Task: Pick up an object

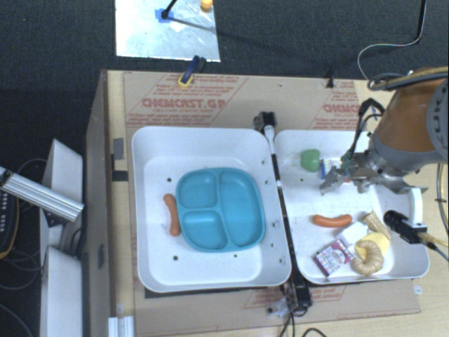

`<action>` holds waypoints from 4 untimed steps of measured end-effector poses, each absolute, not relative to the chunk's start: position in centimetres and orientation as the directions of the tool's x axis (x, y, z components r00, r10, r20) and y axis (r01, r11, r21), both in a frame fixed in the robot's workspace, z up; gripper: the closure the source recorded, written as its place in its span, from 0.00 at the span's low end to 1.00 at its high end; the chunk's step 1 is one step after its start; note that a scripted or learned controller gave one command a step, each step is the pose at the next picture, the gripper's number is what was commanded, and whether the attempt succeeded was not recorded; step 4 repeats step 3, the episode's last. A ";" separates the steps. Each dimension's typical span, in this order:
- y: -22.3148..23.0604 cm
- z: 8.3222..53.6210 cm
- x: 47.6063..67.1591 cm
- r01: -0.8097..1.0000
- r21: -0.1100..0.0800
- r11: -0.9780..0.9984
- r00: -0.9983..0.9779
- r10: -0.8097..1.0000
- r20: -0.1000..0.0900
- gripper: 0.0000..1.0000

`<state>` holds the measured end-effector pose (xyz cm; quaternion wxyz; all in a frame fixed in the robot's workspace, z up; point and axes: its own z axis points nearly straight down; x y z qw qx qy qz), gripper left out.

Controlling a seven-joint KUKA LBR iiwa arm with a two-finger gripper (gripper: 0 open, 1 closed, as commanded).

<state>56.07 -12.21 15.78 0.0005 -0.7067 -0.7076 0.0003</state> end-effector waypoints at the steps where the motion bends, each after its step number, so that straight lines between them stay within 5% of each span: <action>1: -8.5 8.9 63.4 1.000 0.011 0.005 -0.005 1.000 -0.001 0.00; 2: -12.0 8.9 65.4 1.000 0.008 0.002 -0.002 1.000 0.000 0.00; 3: -12.0 9.7 65.3 1.000 0.007 0.003 -0.003 1.000 -0.001 1.00; 4: -12.0 9.7 65.3 1.000 0.007 0.003 -0.003 1.000 -0.001 1.00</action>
